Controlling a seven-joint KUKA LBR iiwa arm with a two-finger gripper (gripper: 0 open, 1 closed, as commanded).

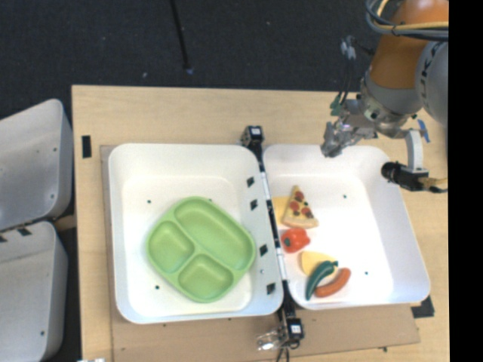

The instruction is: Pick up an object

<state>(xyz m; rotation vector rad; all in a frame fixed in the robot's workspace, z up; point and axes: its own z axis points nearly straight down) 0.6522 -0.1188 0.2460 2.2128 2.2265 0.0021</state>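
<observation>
Grey metal and an orange band mark the arm, whose gripper (333,148) hangs over the far rim of the right bin (392,277), well apart from the toy food there; whether its fingers stand apart or together cannot be told, and nothing shows between them.

The toys lie in the right bin along the side that meets the left bin (128,202). Farthest from the camera is a pizza slice (299,208) with a yellow piece (280,206) just beside it, toward the divider. Nearer the camera than the pizza slice sits a red tomato (295,239), then a yellow wedge (313,261), and nearest of all a green pepper (320,276) touching a sausage (335,282) — the two lie side by side at a slant.

In the left bin rests a green divided plate (199,248), its three compartments facing up.
</observation>
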